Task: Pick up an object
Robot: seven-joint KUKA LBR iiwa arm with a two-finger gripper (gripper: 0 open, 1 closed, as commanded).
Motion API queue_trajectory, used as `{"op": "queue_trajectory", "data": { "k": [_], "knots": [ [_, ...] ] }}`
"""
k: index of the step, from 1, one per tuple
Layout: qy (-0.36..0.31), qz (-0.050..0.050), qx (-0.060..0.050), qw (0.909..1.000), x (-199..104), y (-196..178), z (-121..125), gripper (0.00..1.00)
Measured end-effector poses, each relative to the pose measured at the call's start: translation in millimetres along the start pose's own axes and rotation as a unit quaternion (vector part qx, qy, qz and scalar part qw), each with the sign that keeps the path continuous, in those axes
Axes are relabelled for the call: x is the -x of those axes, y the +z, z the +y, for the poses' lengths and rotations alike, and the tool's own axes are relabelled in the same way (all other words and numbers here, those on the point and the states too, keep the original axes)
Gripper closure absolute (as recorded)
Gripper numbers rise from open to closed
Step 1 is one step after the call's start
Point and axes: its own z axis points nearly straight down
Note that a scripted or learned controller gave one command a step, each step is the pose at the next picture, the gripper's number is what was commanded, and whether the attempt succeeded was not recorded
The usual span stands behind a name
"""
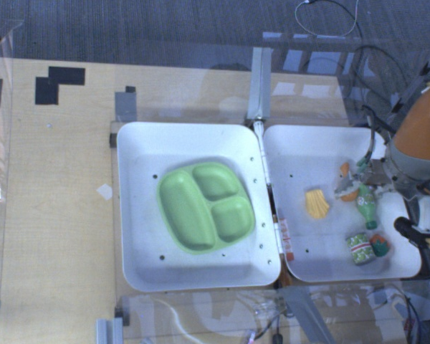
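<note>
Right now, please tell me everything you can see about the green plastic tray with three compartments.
The pale green plastic tray lies flat in the left white bin, near its middle, turned at a slant. It has rounded corners and three hollows: one long one and two smaller ones. It looks smooth and glossy. All three hollows hold nothing. It rests on the bin's floor, apart from the walls.

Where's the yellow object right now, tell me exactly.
The yellow object lies in the right bin, left of centre on its floor. The gripper and a green bottle are to its right.
</note>
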Motion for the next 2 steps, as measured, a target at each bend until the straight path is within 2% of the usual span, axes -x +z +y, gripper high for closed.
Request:
{"op": "queue_trajectory", "data": {
  "k": [1,2],
  "knots": [
    [-0.002,0.0,0.002,1.0,-1,-11,2,1.0],
    [0.011,0.0,0.0,0.9999,-53,-63,63,1.0]
  ]
}}
